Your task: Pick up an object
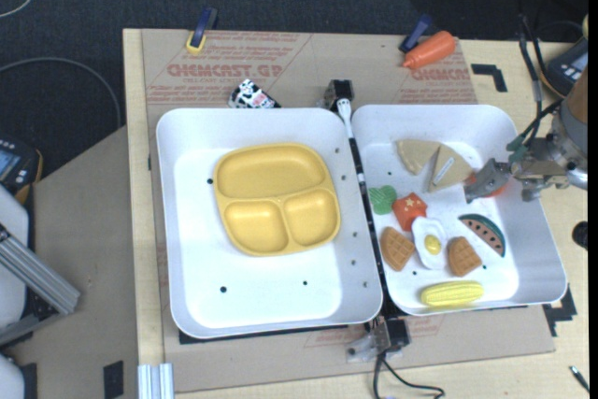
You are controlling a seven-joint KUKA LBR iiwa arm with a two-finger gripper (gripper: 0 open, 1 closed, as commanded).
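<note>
The right bin (523, 131) holds several toy foods: a tan sandwich wedge (432, 159), a green piece (381, 198), a red piece (409, 208), a fried egg (431, 243), a waffle (396, 249), a brown toast (462, 256), a watermelon slice (483, 233) and a corn cob (452, 294). My gripper (507, 186) hangs over the right side of this bin, just right of the sandwich wedge and above the watermelon slice. It looks open, with nothing held between its fingers. A small reddish bit shows under its left finger (482, 182).
The left bin (187, 229) carries a yellow divided plate (277, 198). Behind the bins on the cardboard lie an orange carrot toy (430, 49), a black-and-white toy (252, 95) and a yellow-blue clip (199, 33). Cables run past the bench's right side.
</note>
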